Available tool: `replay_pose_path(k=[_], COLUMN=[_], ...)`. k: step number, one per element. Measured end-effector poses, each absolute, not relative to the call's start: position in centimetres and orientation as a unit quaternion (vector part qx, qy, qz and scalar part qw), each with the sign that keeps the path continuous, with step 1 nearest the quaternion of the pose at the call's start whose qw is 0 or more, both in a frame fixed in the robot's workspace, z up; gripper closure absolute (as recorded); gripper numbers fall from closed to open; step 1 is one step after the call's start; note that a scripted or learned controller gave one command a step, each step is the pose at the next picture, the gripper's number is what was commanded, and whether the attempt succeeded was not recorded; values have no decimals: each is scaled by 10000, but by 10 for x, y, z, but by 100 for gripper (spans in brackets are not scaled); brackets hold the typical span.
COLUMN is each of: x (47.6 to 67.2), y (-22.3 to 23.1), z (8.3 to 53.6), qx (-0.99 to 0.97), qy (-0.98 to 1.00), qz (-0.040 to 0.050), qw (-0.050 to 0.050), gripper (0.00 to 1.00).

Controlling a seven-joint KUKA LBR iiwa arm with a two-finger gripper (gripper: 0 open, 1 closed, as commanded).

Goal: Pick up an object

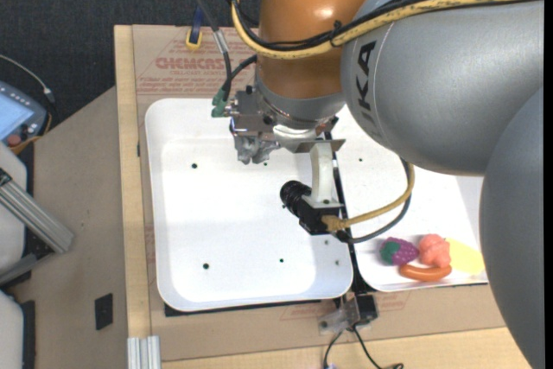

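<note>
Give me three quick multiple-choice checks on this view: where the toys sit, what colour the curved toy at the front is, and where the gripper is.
1. The toys lie in: A) the left bin B) the right bin C) the cardboard.
2. The curved toy at the front is: A) orange B) blue C) white.
3. The gripper is: A) among the toys B) over the left bin C) off the bench.

Answers:
1 B, the purple toy, pink toy and yellow toy cluster in the right bin.
2 A, the curved toy is orange.
3 B, the gripper is over the left bin, apart from the toys.

Grey arm (449, 56) reaching in — end effector (252, 149) lowered
</note>
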State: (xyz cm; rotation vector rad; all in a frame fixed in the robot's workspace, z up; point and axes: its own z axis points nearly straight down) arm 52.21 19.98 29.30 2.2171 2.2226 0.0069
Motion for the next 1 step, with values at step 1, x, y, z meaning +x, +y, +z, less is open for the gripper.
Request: replay_pose_path(k=[1], x=[502], y=[225], z=[280], qx=[7065], qy=[7077], qz=[-16], qw=[-12], gripper=[100])
